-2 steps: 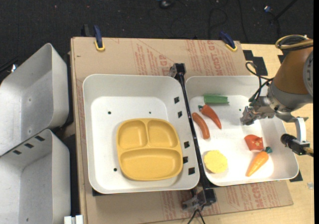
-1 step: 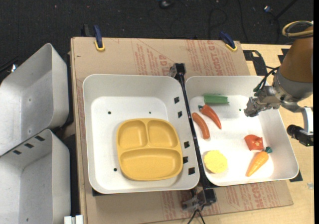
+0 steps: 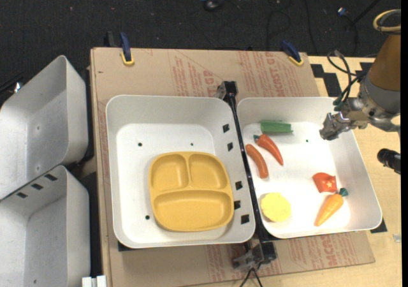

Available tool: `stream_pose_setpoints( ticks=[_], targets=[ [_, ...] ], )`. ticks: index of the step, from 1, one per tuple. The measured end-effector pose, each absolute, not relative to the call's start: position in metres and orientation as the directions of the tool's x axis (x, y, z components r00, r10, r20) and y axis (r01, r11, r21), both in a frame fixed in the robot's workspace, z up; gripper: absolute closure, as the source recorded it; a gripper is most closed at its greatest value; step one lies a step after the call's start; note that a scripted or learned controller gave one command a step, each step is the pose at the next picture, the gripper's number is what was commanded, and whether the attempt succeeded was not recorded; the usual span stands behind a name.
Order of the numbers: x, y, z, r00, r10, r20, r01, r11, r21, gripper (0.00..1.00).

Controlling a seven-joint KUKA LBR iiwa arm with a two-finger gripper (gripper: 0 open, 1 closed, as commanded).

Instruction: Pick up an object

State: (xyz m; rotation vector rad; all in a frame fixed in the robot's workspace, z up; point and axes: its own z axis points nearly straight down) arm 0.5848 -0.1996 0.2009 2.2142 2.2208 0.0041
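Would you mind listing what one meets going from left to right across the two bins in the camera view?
Yellow divided plate → sausage → yellow round piece → red pepper piece → carrot → gripper. The chili and green block overlap the sausage's span, so they are left out.

faint red printing on the cardboard sheet (image 3: pixel 191 66) under the bins, upside down and mirrored from this angle; letters too washed out to read. more red print along its bottom right edge, equally illegible.
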Motion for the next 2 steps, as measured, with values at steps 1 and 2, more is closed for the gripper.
stream_pose_setpoints(
  ticks=[1,2],
  targets=[
    [0.586,-0.2,0.211,-0.002,1.0,-0.001,1.0,0.002,0.003,1.0],
    [0.588,-0.156,0.21,-0.006,1.0,0.0,1.0,0.006,0.0,1.0]
  ],
)
